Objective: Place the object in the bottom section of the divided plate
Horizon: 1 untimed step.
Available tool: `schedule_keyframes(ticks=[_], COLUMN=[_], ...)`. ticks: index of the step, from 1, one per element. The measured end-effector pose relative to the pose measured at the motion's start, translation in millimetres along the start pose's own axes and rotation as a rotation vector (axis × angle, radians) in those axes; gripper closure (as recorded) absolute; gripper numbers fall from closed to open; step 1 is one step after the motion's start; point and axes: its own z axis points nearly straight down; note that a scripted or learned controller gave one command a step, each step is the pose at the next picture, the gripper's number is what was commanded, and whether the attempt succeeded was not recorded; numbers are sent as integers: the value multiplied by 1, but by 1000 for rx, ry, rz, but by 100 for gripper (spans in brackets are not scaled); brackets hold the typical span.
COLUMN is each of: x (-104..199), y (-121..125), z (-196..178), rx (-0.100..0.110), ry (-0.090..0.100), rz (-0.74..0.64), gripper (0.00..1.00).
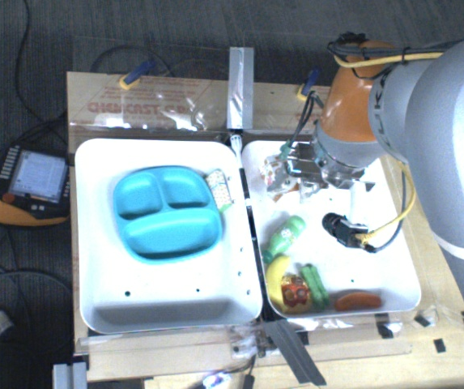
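Overhead, the arm (361, 112) bends down into the right bin (402, 241); claw (284, 173) state unclear.

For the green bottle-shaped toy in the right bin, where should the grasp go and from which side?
Probably across the middle of the green bottle-shaped toy, coming straight down from above. It lies flat and slanted, its long axis running from upper right to lower left, so closing across the narrow width suits it. Its lower end sits close to the yellow banana, so stay toward the upper half.

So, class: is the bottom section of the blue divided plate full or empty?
Empty. The divided plate in the left bin shows only bare blue in its large bottom section.
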Motion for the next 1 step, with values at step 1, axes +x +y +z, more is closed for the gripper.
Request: schedule_keyframes(ticks=[1], x=[120], y=[-4], z=[0], rx=[1], ry=[2], rz=[-125], gripper=[100])
